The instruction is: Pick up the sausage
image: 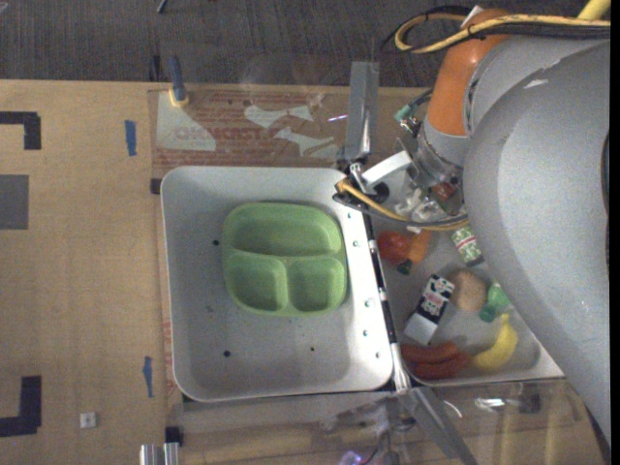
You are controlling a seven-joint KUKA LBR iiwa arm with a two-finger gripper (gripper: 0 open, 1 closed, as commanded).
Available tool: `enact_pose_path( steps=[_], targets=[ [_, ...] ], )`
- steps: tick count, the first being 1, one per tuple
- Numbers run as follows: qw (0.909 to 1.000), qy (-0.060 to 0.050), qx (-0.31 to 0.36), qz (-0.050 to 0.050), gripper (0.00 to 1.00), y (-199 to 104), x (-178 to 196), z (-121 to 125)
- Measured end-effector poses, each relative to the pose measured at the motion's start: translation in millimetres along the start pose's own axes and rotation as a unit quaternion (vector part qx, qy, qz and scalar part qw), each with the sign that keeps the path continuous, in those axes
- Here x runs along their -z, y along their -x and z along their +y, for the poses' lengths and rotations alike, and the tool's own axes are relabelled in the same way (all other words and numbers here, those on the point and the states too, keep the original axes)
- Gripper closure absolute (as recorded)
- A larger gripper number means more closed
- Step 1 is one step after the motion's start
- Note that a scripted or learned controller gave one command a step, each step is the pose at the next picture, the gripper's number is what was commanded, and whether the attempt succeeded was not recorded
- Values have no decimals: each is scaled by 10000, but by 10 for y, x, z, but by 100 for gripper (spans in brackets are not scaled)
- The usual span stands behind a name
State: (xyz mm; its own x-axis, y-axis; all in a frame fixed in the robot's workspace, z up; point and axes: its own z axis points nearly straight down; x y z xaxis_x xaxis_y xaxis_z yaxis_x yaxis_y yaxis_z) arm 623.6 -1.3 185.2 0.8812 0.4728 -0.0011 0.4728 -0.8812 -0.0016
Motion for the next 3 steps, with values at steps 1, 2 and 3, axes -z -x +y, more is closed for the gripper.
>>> enact_pose_path(
  steps=[1, 2, 3],
  targets=[
    [10000, -5, -5, -9, 0, 6, -8, 2],
    [9989, 3, -470, -2, 0, -190, 164, 323],
    [9996, 5, -286, 1, 0, 5, 1115, 326]
  ],
)
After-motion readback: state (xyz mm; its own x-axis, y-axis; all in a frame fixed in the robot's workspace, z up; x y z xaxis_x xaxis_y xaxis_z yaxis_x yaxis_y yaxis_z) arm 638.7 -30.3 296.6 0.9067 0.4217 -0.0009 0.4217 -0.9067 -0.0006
